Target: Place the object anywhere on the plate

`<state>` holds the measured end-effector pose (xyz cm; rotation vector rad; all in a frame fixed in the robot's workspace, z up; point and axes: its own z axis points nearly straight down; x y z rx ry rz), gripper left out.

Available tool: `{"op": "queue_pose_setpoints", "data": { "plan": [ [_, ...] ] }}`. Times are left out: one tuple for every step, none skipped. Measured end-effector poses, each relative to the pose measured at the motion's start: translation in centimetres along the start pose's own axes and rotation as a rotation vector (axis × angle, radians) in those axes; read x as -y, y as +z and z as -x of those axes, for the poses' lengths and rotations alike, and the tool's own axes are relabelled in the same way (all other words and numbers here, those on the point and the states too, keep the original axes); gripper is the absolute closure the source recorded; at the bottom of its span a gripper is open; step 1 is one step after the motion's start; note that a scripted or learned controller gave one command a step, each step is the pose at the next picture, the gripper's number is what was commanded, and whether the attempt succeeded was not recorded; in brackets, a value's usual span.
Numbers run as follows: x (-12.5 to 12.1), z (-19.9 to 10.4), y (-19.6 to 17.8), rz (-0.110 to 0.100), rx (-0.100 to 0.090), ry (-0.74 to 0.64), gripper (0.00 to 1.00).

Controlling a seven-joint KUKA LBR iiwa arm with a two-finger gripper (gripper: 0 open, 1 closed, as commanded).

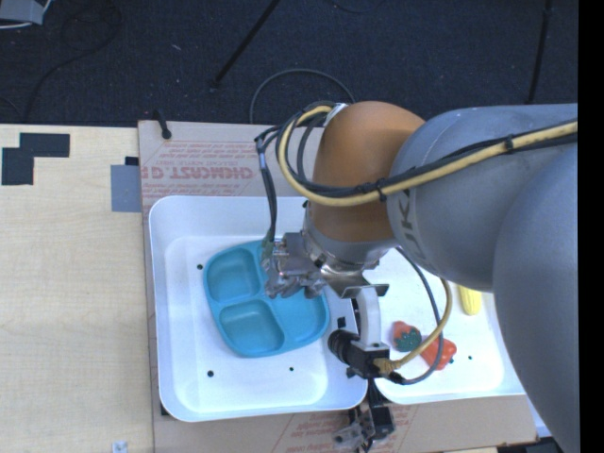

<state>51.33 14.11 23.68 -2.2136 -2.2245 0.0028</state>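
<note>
At the far left we see the pale wooden bench (66,281), its smooth top marked with a few dark rectangular patches. Next comes a sheet of brown cardboard (198,163) printed with red lettering, lying under the bins. The left bin (179,347) is a shallow white plastic tray with rounded corners and a few small dark dots on its floor. In it lies the plate (250,305), glossy blue plastic, roughly oval and divided into compartments; its long axis runs from upper left to lower right.

Over the plate's right edge we see the gripper (288,276), a cluster of grey metal parts hanging under the arm's wrist. We cannot tell from this angle how it is set, or whether it holds anything. Above it bulges the rounded orange band (363,159), wrapped by yellow and black cables (311,159), and the broad grey arm (500,206) stretches away to the right.

In the right bin (481,366), also white, we find the object (408,336), a small orange-red lumpy thing with a green patch, well apart from the plate; its orientation is too unclear to judge. Just beyond sits a yellow item (469,300), partly hidden by the arm.
</note>
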Motion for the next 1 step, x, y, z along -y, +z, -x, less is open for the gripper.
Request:
{"op": "queue_pose_setpoints", "data": {
  "plan": [
    [0.01,0.19,0.06,-0.001,0.002,0.003,0.00]
  ]
}}
